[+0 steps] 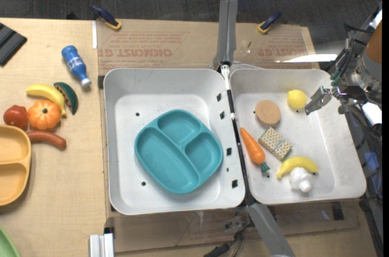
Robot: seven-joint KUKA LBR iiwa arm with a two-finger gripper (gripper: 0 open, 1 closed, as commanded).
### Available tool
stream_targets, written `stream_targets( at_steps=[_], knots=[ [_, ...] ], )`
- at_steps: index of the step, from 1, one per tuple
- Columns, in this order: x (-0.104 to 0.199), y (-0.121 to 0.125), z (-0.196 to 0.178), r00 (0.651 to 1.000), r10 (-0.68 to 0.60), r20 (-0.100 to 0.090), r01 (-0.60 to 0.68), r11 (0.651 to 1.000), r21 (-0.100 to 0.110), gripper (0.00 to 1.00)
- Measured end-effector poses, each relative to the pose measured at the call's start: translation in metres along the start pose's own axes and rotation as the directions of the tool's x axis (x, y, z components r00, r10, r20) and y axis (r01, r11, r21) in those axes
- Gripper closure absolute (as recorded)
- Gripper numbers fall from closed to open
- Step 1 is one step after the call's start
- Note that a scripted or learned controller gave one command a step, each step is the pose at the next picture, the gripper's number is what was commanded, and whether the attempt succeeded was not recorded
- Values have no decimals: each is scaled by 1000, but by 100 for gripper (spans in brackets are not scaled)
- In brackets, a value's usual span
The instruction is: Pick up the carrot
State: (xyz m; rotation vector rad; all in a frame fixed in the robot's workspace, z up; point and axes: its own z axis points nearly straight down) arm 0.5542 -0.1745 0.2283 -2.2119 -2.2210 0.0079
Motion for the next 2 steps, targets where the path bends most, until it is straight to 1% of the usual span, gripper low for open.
stream_targets(
  at_steps=[1,2],
  knots=[
    [40,106,52,969,-249,2,249,969,-3,0],
    [21,60,70,923,-385,2,385,923,-3,0]
  ],
)
